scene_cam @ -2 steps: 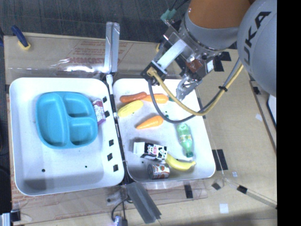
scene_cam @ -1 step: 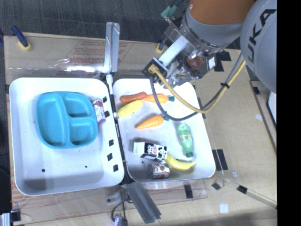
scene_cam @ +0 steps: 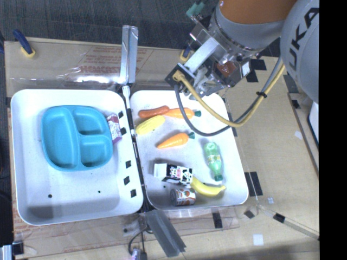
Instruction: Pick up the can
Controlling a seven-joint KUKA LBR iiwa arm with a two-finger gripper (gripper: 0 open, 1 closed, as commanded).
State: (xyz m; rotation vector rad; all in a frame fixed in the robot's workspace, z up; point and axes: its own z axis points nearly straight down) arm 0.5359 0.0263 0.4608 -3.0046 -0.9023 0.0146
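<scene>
Camera view: can [scene_cam: 183, 196] lies on side at near edge of right bin [scene_cam: 238, 161], touching banana [scene_cam: 208, 188], milk carton [scene_cam: 174, 173] just behind. Gripper [scene_cam: 209, 75] hangs above far edge; grip state: cannot tell. Step: approach. Next: travel to near edge, descend over can.

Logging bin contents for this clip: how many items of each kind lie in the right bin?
Carrots: 2
Hot dog: 1
Lemon-yellow fruit: 1
Banana: 1
Green bottle: 1
Cow-print carton: 1
Can: 1
Total: 8
</scene>
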